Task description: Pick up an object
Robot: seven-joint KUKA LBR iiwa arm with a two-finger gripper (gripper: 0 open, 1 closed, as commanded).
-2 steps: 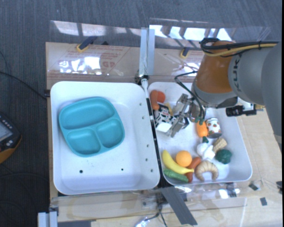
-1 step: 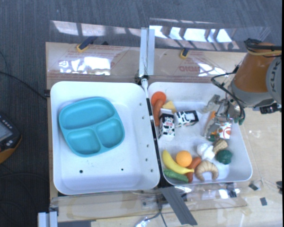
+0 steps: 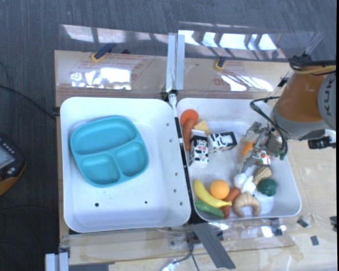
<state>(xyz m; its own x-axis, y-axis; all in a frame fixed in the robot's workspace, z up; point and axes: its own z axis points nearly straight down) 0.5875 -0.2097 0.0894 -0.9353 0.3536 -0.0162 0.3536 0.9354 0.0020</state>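
Nearest the camera, along the front wall of the right shallow white bin (image 3: 294, 205), lay a cluster of toy food: a green pepper-like piece (image 3: 209, 210), a yellow plastic banana (image 3: 203, 193), a round orange fruit (image 3: 218, 188), a tan croissant-shaped piece (image 3: 247, 204), a dark green broccoli-like piece (image 3: 267, 187) and a small white garlic-like bulb (image 3: 241, 180), all touching or just beside one another. A little farther back, the grey two-finger gripper (image 3: 254, 154) reached in from the right and hung low over the right side of that bin, just above the cluster; I could not tell how far apart it stood or whether it had hold of anything. Left of it lay a black-and-white cow-patterned box (image 3: 200, 150) and a second such carton (image 3: 223, 141), with an orange carrot-like piece (image 3: 188, 119) at the far left corner. In the left white bin (image 3: 158, 208) sat a turquoise three-compartment plastic tray (image 3: 108, 149).
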